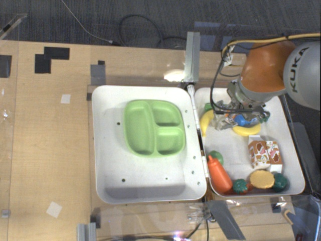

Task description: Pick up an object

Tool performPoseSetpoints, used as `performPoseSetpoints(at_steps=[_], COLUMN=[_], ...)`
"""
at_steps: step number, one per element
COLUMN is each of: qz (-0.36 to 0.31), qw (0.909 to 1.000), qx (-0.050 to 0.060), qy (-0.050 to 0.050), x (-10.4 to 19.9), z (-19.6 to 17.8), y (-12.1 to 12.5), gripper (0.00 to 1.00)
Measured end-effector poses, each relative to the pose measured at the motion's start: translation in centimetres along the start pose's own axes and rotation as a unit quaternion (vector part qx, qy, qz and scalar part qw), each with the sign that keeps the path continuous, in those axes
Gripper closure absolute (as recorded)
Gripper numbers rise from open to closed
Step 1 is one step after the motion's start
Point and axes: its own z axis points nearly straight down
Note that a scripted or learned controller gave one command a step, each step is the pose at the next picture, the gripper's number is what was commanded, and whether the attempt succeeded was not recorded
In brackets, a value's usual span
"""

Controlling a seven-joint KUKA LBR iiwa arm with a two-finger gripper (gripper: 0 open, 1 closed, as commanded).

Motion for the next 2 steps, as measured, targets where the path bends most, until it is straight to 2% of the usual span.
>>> performPoseSetpoints(at_steps=[1,2], qz=[-0.095,-0.217], qw=[0.9955,0.9762], qx=[-0.002,-0.007], qy=[0.003,0.008], x=[-3.9,-0.8], z=[-14.1,-2.5], y=[-0.6,-6.0], gripper=[1.0,1.0])
